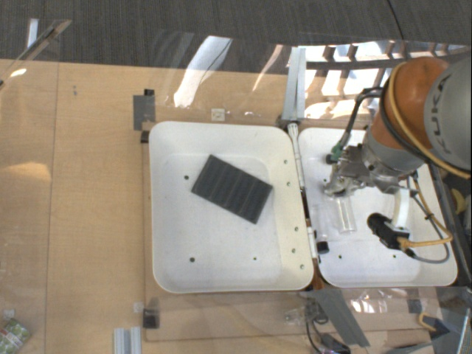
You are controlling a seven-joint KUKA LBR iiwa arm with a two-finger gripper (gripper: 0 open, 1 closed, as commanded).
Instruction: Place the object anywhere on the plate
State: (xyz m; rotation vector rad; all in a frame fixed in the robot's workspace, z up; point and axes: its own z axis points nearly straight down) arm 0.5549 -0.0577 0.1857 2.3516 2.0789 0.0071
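Wooden bench [81, 198] is the biggest thing we see, and it holds 2 white bins side by side. The left bin [169, 264] fills the middle of the frame, and the right bin [369, 268] sits at the right. The grey and orange arm [424, 102] comes in from the upper right and hangs over the right bin.

Next in size is the plate [232, 188]. It is a dark grey flat block with ridges, lying at a slant in the upper half of the left bin.

The gripper [341, 185] hangs over the left part of the right bin. We cannot tell how far open it is, and we see nothing held in it.

Smallest is the object [345, 216], a little see-through piece lying on the bin floor just below the gripper in the frame, well apart from the plate.

We think it is light and stiff, like clear plastic, and smooth, so it may slip or roll. We would grab it across its narrow middle, from straight above, and squeeze gently.
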